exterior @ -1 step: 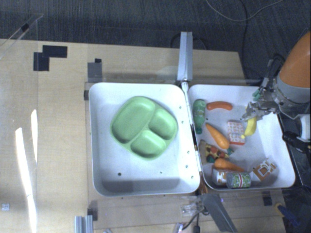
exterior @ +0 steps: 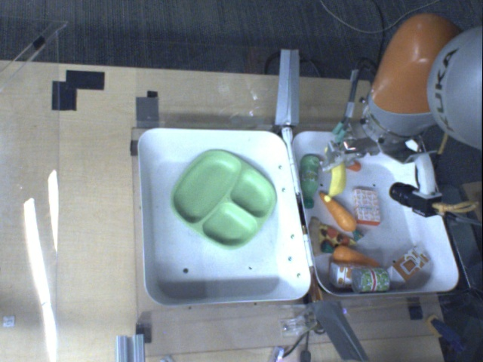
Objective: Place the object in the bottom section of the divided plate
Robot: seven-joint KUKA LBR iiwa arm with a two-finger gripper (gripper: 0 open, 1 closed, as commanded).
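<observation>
Two bins; tool [exterior: 341, 148] over right bin [exterior: 445, 266], grip state unclear; can [exterior: 370, 280] label unreadable; green plate [exterior: 224, 196] left.

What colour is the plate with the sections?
Light green; the divided plate shows best in the camera view, in the left bin.

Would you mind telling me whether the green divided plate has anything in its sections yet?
Empty. All three sections of the green divided plate show bare green, and the carrots and other items lie in the right bin.
</observation>
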